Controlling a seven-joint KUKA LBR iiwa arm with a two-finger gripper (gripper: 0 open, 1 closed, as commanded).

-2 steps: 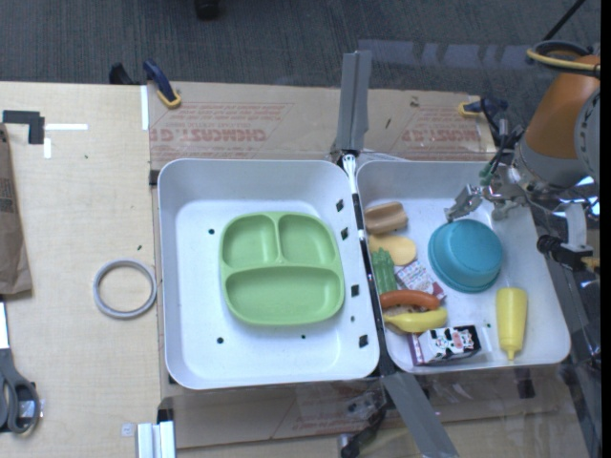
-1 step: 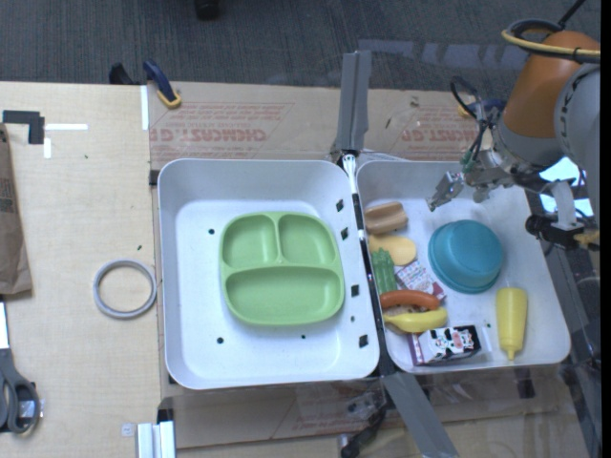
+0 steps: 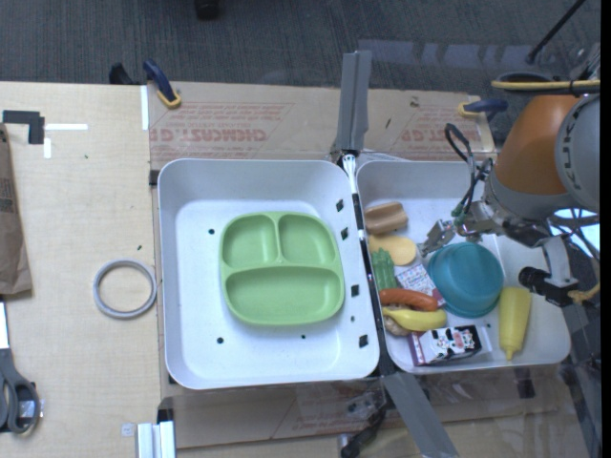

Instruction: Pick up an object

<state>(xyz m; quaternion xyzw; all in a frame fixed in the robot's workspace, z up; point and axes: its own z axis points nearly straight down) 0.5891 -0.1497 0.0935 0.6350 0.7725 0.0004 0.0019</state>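
Note:
My gripper (image 3: 445, 233) hangs low in the right bin (image 3: 549, 351), just at the upper left rim of a blue bowl (image 3: 468, 279). Close to its left lie a hot dog bun (image 3: 386, 217) and a pale yellow piece (image 3: 399, 251). Below the bowl's left side lie an orange carrot (image 3: 409, 299) and a yellow banana (image 3: 416, 320). A yellow corn cob (image 3: 514, 321) lies right of the bowl. A small printed box (image 3: 447, 344) rests at the bin's front. I see nothing held in the gripper.
The left bin (image 3: 181, 275) holds a green divided plate (image 3: 283, 268). A green item (image 3: 384, 273) and a printed packet (image 3: 414, 279) lie by the bins' shared wall. On the bench to the left lies a tape ring (image 3: 125, 287). The arm's orange band (image 3: 537, 146) is above the right bin's far right.

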